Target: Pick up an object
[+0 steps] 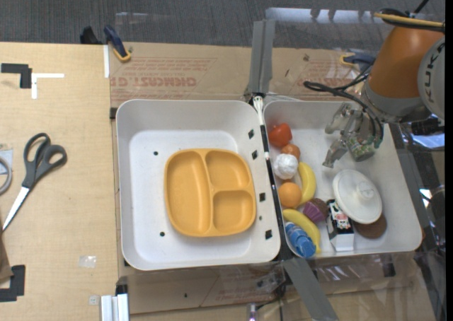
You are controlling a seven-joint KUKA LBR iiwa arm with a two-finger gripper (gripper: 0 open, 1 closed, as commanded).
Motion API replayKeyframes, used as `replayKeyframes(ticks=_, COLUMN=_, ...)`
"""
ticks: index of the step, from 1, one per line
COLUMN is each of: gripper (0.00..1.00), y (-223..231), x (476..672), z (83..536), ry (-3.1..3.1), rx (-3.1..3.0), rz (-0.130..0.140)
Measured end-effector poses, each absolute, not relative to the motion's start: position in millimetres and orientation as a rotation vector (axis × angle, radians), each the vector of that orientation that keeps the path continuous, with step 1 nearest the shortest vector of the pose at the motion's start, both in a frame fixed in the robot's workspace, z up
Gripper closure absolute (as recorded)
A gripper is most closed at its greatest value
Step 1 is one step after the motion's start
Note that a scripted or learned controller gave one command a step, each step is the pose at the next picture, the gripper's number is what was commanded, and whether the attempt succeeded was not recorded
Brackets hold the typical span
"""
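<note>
Start at the near end of the right bin [407,192]. A blue item [301,243] and a yellow banana [303,223] lie to the near left of the white lid [357,193], and a small white box [341,233] sits just nearer than the lid and touches its edge. A brown disc [375,227] peeks out from under the lid's near right side. Left of the lid you have a purple piece [318,208], an orange [289,194], a second banana [307,179] and a white ball [286,165]. A red tomato [280,133] lies farther back on the same side. All of them are small, smooth and crowded together along the bin's left wall. Just beyond the lid the gripper [338,144] hangs low over the bin floor, with a speckled greenish thing [365,146] close against its right side. You cannot tell whether the gripper is wide or narrow, or whether it has that greenish thing. Judge this as the reach-and-close stage, with nothing clearly lifted yet. The next move calls for a firm closure on one item, probably the greenish one, then a straight lift clear of the lid. Watch for the lid's rim nudging the approach.
</note>
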State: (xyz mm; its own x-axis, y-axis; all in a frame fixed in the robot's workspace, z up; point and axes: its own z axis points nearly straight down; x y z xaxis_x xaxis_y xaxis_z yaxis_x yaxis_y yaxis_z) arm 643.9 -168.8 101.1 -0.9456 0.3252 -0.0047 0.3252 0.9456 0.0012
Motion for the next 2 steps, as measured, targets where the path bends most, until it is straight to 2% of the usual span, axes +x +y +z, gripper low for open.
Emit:
replayKeyframes(ticks=1, gripper=0.00, y=-221.9, x=649.1, z=93.5, ry=3.065, rx=0.662, rz=-0.001)
replayKeyframes(ticks=2, gripper=1.00, y=-221.8, x=651.3, z=105.5, ry=3.058, rx=0.656, rz=-0.004)
